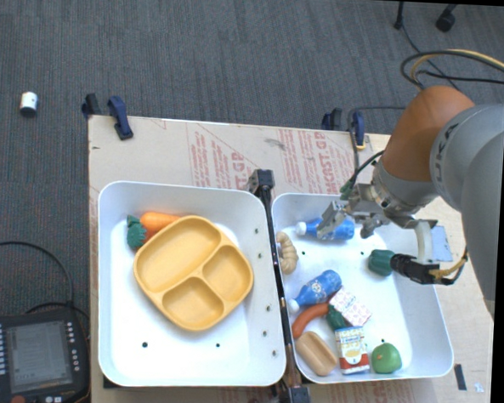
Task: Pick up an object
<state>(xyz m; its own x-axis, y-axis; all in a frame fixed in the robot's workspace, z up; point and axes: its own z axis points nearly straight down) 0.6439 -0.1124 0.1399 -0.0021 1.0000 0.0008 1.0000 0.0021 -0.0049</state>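
Pincer (346, 217) sits over the small blue bottle (333, 230) in right bin (435, 335), bottle's long axis approx left-right, grip state can't tell.

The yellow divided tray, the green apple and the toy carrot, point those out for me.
yellow divided tray (193, 272), camera view, on the ridge between its compartments.
green apple (386, 358), camera view, middle of the fruit.
toy carrot (159, 221), camera view, orange body.

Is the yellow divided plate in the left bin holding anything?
Empty. All three compartments of the yellow plate show bare; the carrot lies beside it.
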